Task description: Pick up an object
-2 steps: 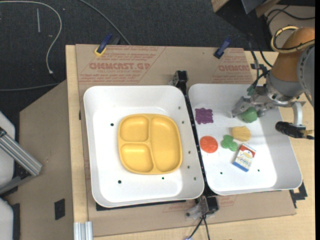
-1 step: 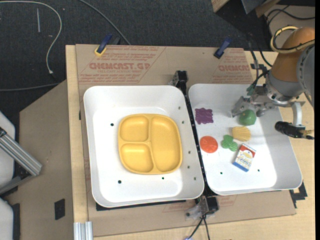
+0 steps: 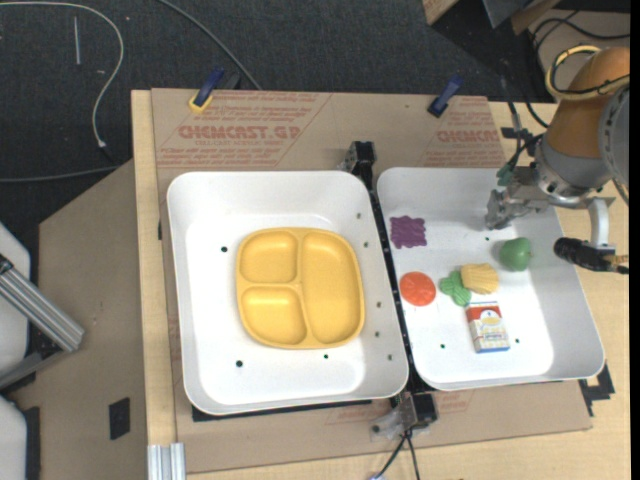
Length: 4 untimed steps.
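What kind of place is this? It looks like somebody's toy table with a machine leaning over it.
Probably a robotics lab test bench. A robot arm with a claw reaches over two white bins on clamped cardboard, toy food such as a green ball lies ready, and loose cables trail across the floor.

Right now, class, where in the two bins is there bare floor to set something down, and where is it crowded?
Left bin: a bare white margin all round the yellow divided tray. Right bin: bare strip along the near edge below the red-and-white carton. Crowded: its middle, with purple piece, orange disc, corn, green ball beside the gripper.
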Each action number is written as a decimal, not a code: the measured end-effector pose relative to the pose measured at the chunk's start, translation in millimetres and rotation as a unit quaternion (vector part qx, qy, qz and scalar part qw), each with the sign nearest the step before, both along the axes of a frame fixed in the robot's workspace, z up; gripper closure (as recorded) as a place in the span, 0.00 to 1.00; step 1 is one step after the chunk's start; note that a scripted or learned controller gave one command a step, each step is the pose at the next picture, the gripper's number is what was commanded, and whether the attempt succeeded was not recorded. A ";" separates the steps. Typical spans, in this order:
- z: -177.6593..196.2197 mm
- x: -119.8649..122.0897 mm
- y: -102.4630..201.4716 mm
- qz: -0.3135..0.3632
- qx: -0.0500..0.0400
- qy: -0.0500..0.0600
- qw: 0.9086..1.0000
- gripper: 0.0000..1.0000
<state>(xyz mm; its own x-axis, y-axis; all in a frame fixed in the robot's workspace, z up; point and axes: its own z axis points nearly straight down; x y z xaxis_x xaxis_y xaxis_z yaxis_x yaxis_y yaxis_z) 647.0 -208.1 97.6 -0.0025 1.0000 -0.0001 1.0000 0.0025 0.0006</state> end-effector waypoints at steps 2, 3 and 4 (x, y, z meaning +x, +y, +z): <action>92.8 -7.8 0.5 -0.001 -0.001 -0.003 1.000 1.00; 119.0 -6.6 0.4 -0.001 -0.001 -0.002 1.000 1.00; 115.3 3.1 48.8 0.002 0.001 0.000 1.000 1.00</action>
